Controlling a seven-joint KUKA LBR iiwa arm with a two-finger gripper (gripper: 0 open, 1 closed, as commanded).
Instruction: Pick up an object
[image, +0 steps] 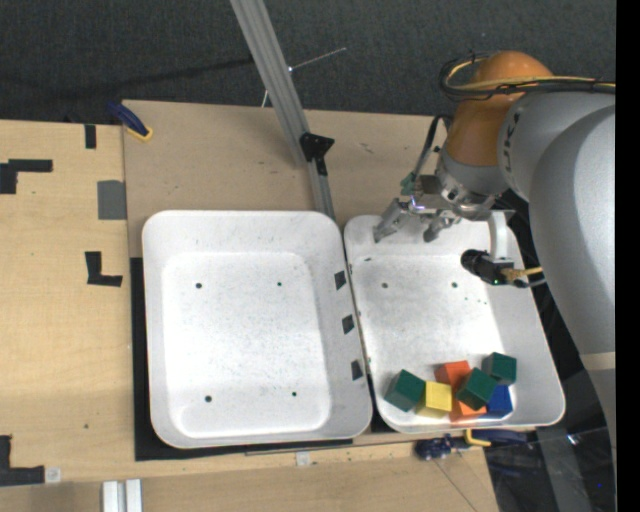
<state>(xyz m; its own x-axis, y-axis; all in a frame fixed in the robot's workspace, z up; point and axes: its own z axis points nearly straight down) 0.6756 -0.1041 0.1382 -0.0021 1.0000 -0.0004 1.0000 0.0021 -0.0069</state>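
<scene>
My gripper (408, 229) hangs over the far edge of the right bin (420, 300), its two fingers spread open with nothing between them. Several small blocks huddle in that bin's near right corner, well away from the gripper: a dark green block (406, 388), a yellow block (437, 398), an orange block (453, 373), a blue block (499, 402) and two more green blocks (480, 385) (501, 366).
The left bin (240, 320) lies beside the right one, sharing a raised rim. A slanted metal post (285, 90) stands behind the bins. The arm's large grey body (570, 180) fills the right side above the right bin.
</scene>
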